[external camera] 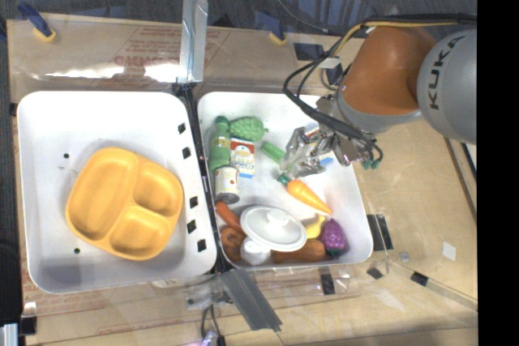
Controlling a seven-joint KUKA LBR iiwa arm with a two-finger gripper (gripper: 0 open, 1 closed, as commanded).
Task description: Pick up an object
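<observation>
Evidently early: nothing lifted, gripper (304, 158) low in the right bin (357, 198).
Whether it is spread or pinching, I cannot tell; carrot (306, 194) lies just beside it, unlifted.

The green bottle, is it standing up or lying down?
Lying down. The bottle lies flat in the right bin, along its left wall.

Grey KUKA arm reaching in from the right

The grey arm (454, 85) with its orange band (385, 77) angles downward and leftward, black cables looping over the wrist; the metallic two-finger gripper (302, 158) hangs low, fingertips pointing down-left.
</observation>
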